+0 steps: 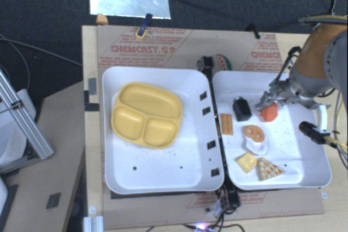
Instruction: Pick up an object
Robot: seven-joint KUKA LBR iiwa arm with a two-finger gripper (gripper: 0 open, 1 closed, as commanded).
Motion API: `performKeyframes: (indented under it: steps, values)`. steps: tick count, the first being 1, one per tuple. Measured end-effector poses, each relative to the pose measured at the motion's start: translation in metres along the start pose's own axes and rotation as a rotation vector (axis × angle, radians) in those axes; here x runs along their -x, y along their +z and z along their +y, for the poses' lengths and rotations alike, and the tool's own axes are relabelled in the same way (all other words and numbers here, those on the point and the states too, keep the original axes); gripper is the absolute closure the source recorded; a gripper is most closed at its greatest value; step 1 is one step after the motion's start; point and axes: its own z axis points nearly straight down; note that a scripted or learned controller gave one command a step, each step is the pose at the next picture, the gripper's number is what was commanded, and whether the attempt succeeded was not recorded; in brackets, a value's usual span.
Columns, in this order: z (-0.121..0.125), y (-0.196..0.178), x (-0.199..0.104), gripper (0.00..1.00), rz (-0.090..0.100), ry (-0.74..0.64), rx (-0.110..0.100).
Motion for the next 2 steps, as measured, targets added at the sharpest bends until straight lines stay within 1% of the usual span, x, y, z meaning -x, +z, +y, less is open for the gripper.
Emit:
performKeyframes:
  steps: [1, 2]
  values:
    - [-0.017, -0.105, -0.05, 1.0, 0.002, -0.001, -0.002]
    - [-0.051, -0.138, -0.107, 1.0, 0.003, -0.001, -0.007]
